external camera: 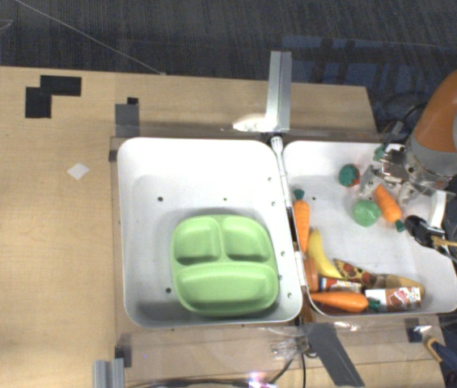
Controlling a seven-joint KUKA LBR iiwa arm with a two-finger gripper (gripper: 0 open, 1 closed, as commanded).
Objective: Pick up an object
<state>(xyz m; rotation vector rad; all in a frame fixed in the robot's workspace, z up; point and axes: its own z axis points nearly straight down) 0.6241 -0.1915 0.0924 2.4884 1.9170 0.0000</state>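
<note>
The pale wooden bench (42, 241) is bearing two shallow white bins side by side, their rims meeting along a metal divider rail. The left white bin (143, 176) is holding a light green plastic tray with three compartments (224, 263), sitting toward six o'clock in that bin, with bare floor lying open from nine round to one o'clock. The right white bin (325, 172) is crowded along its seven-to-five o'clock edge and is staying open through its middle and at twelve o'clock.

The grey arm with the orange band (446, 124) is reaching in at three o'clock, and its two-finger gripper (386, 186) is sitting over the bin's two o'clock corner; a small orange toy carrot (388, 204) is lying right at the fingertips, but whether the jaws are clenched on it cannot be told.

A long orange carrot (341, 301) is lying along the six o'clock rim, a yellow banana (320, 255) is curving above it, and another slim orange carrot (302, 223) is resting against the divider. A brown bottle with a red-and-white label (390, 291) is lying at five o'clock; its writing is too small to read. A round green ball (366, 212) is sitting just beside the small carrot, with a darker green ball (349, 175) near it.
</note>
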